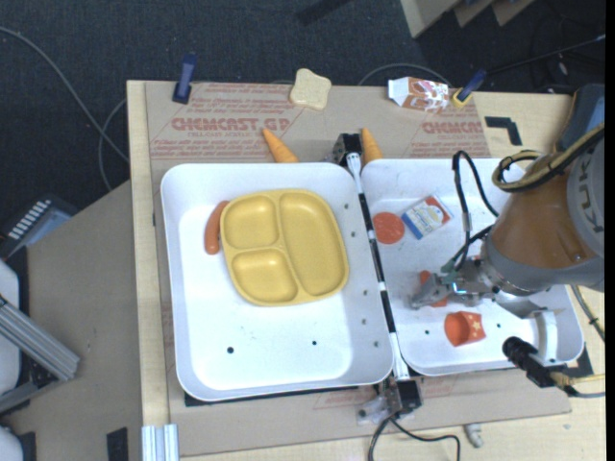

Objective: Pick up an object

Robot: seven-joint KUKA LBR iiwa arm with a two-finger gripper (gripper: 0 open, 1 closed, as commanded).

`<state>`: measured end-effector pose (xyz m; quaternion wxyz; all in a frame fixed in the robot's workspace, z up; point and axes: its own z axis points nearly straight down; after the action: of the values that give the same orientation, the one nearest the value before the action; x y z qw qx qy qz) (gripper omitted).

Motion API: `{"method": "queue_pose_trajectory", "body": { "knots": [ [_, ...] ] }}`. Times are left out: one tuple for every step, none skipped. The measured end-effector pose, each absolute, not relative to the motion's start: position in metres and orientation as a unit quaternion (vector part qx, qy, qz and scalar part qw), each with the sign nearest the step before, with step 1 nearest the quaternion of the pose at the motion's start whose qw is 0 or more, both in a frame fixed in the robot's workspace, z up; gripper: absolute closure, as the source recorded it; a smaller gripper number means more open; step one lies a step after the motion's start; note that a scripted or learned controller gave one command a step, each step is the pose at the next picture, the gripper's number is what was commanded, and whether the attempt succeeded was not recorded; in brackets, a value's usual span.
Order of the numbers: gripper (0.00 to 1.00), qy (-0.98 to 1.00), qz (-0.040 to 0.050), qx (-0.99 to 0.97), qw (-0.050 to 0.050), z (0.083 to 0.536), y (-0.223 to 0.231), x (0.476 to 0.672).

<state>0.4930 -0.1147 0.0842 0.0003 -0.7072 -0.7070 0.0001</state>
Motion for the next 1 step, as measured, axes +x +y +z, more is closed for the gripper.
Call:
{"method": "queue_pose_trajectory", "body": {
  "knots": [
    [1.00,-0.707,-0.0002,-0.708,0.000,0.0939,-0.1145,0.4931]
  ]
}}
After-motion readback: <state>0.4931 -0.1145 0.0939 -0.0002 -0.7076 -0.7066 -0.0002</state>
